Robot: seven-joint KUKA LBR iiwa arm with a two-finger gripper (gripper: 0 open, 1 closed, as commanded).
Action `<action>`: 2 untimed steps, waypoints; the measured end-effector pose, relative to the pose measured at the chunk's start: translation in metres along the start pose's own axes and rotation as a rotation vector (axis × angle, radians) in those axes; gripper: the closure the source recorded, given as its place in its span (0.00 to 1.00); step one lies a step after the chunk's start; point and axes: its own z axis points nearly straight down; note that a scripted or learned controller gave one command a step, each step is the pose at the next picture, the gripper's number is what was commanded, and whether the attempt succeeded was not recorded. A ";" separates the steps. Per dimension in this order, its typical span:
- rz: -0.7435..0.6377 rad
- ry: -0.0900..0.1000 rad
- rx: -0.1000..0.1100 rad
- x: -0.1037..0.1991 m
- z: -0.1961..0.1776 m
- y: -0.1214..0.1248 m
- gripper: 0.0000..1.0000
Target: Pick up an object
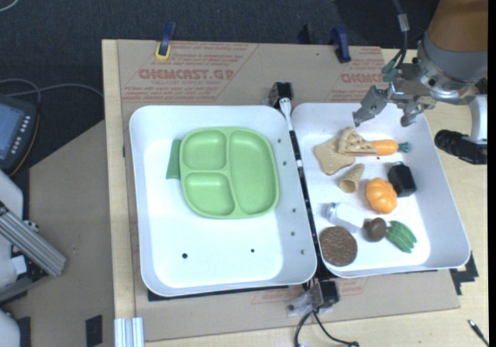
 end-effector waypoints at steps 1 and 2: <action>-0.002 -0.001 -0.014 0.000 -0.008 0.002 0.00; -0.002 -0.001 -0.009 0.005 0.035 0.001 0.00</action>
